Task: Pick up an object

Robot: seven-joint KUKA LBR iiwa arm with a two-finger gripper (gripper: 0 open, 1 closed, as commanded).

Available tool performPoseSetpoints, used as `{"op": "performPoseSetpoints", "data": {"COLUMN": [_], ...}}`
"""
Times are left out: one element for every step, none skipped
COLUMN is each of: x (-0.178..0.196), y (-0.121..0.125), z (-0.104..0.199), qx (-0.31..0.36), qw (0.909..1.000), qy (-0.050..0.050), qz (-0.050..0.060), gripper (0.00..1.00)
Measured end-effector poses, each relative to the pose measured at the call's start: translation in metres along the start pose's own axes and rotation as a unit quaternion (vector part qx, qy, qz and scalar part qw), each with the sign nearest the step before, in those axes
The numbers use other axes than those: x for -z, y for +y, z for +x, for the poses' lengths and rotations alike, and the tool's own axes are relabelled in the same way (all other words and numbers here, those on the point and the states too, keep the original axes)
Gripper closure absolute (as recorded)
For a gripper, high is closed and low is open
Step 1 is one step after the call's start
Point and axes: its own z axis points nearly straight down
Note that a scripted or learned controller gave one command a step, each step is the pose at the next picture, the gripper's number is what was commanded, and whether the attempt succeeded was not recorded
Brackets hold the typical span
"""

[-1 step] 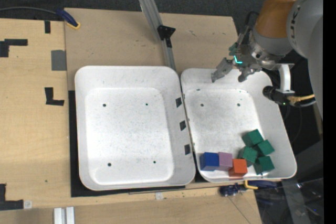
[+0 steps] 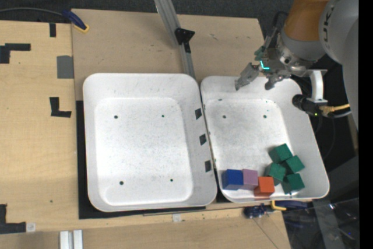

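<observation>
Nothing is picked yet: my claw (image 2: pixel 256 82) hangs open and empty over the right bin's (image 2: pixel 303 125) far rim, well apart from the blocks (image 2: pixel 265 175) clustered at its near edge.

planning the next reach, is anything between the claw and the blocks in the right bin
Nothing visible. The claw is open over the far edge of the right bin; bare bin floor lies between it and the blocks clustered at the near edge.
</observation>
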Motion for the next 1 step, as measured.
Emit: {"op": "performPoseSetpoints", "data": {"x": [-0.0475], "y": [-0.0001], "z": [-0.0074], "qx": [-0.001], "qw": [1.0], "qy": [-0.001], "qz": [0.002], "gripper": [0.0]}}
